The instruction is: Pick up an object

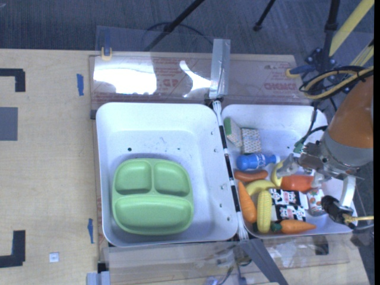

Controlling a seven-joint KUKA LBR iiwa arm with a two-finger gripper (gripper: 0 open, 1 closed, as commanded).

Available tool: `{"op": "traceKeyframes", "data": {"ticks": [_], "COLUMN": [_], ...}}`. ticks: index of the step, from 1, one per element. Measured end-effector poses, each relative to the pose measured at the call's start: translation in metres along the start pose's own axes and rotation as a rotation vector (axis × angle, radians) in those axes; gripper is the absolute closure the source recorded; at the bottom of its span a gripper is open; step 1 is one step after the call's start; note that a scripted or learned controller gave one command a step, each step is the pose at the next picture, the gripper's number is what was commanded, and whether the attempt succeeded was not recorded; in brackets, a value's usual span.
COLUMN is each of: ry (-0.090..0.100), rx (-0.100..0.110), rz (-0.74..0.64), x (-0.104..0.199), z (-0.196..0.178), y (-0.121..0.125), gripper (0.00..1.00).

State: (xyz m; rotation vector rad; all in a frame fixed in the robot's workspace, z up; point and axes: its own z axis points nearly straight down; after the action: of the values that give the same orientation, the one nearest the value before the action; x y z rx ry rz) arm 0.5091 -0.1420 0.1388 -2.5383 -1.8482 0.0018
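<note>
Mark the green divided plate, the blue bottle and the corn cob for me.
green divided plate [153, 195]: camera view, centre ridge
blue bottle [254, 161]: camera view, body
corn cob [263, 212]: camera view, mid kernels

Wooden bench [41, 177], two white bins side by side, left bin [119, 123], right bin [279, 120], touching.

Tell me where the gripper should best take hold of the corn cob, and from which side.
Probably across the middle of the corn cob, coming straight down. It lies flat, long axis running near to far, with a carrot close on its left and a patterned box on its right, so the gaps look tight.
</note>
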Motion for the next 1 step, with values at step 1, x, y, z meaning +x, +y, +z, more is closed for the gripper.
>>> {"op": "traceKeyframes", "data": {"ticks": [1], "ry": [0.0], "rx": [-0.002], "rz": [0.161], "x": [0.0212], "z": [-0.0328], "y": [0.0016], "gripper": [0.0]}}
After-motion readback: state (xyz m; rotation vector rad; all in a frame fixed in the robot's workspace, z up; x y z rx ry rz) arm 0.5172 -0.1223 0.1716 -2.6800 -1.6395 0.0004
